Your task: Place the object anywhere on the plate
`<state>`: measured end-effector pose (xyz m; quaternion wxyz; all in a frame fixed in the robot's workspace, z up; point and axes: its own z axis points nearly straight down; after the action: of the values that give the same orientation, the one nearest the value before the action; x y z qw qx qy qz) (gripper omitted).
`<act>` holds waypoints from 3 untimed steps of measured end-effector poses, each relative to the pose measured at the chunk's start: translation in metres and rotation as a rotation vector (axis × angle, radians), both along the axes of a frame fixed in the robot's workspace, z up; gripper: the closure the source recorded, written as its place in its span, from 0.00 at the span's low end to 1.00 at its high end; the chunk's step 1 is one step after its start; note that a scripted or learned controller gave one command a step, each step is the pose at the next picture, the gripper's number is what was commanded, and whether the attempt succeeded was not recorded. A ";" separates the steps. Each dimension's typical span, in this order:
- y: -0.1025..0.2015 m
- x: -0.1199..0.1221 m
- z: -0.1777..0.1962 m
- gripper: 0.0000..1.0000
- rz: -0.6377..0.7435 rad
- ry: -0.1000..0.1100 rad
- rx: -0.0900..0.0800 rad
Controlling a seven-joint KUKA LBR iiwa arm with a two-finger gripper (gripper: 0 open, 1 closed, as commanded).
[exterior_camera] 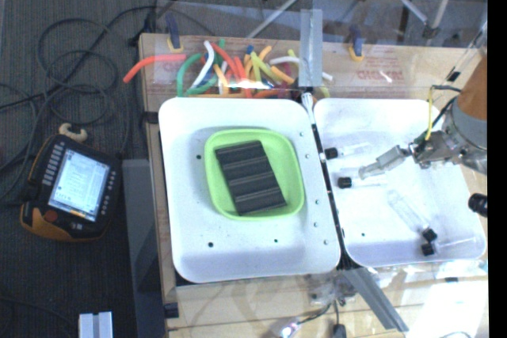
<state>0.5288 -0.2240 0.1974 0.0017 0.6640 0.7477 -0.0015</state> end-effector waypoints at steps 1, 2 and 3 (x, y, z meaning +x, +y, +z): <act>0.001 -0.005 0.028 0.00 -0.014 -0.001 0.003; 0.001 0.072 0.077 0.00 -0.023 -0.001 0.001; 0.021 0.062 0.061 0.00 -0.113 0.001 0.003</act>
<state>0.5910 -0.2026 0.2581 0.0002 0.7051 0.7091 -0.0006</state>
